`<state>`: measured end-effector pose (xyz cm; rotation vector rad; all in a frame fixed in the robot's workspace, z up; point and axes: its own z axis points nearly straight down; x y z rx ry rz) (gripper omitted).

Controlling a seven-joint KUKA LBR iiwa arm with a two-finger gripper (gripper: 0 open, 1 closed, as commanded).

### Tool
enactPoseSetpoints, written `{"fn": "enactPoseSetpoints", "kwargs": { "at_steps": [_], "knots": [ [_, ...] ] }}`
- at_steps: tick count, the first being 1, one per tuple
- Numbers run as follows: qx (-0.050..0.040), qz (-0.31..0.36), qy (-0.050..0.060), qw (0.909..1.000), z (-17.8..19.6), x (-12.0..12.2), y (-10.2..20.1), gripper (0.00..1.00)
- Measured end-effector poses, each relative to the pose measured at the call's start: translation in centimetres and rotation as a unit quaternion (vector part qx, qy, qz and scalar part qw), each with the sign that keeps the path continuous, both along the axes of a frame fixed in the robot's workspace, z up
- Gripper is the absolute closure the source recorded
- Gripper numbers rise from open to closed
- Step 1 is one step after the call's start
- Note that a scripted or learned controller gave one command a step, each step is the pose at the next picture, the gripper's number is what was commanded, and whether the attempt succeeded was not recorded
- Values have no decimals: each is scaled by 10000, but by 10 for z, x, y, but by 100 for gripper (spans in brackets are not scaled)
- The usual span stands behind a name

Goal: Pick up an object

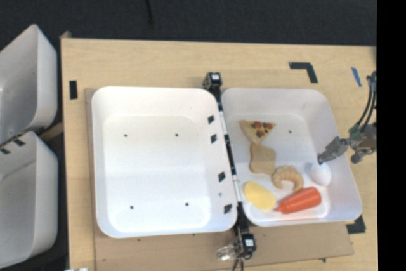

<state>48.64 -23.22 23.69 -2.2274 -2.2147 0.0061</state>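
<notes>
Gripper [347,150] sat at the right edge of the right bin [330,108], low over its rim, w/ cables trailing up behind it. Couldn't tell from this angle how wide it stood; nothing was seen caught in it.

Objects were all in the right bin, clustered twd its front half. White egg [319,174] lay just beside the gripper, down and left of it, apart from it as far as could be seen. Carrot [299,200] lay at a slant along the front wall, its upper end near the egg. Yellow lemon-ish piece [260,195] sat left of the carrot, close to the divider side. Croissant [287,176] curled btwn lemon piece and egg, touching or nearly touching the bread slice [262,158] above-left. Pizza slice [257,129] lay farthest back, just beside the bread.

Left bin [152,98] sat alongside, clipped to the right one along the shared edge. Both rested on a wooden bench [158,63].
</notes>
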Motion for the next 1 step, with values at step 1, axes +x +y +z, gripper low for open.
{"fn": "enactPoseSetpoints", "kwargs": {
  "at_steps": [1],
  "knots": [
    [-38,57,-124,9999,162,34,3,0]
  ]
}}
